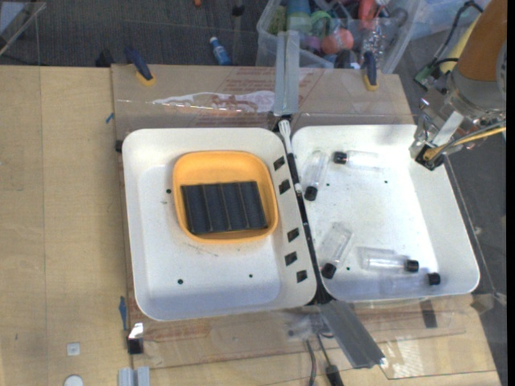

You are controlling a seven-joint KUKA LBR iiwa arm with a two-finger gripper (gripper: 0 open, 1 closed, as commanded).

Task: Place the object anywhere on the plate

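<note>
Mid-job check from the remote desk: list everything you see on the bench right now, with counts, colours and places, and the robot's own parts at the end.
White bins: two, side by side on the bench.
Plate: one, orange, in the left bin.
Dark ribbed block: one, black, lying on the plate.
Clear tubes with black caps: about five, scattered in the right bin; exact count is hard to tell.
Clear storage box of mixed coloured items: one, behind the bins.
Blue clamps: two, on the bench's back edge.
Arm: one, orange band visible, at the right.
Tool: one, over the right bin's upper right edge; nothing visibly between its fingers.
</note>
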